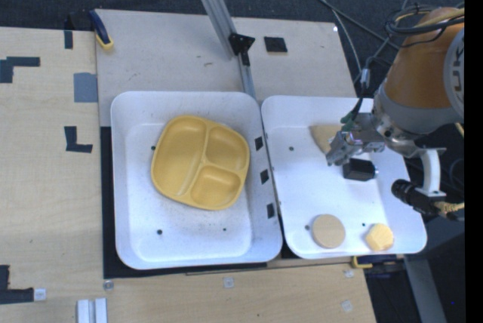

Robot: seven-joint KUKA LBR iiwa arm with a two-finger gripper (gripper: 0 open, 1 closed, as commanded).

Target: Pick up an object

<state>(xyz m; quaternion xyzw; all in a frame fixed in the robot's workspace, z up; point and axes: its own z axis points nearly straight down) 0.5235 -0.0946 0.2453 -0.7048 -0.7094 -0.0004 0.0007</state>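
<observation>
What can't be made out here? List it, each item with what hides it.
- Gripper fingers: too small and dark in the camera view to tell how they stand or whether anything is between them.
- Tan piece in the right bin: partly covered by the gripper, so its full shape is unknown.
- Arm: cut off by the right edge.
</observation>
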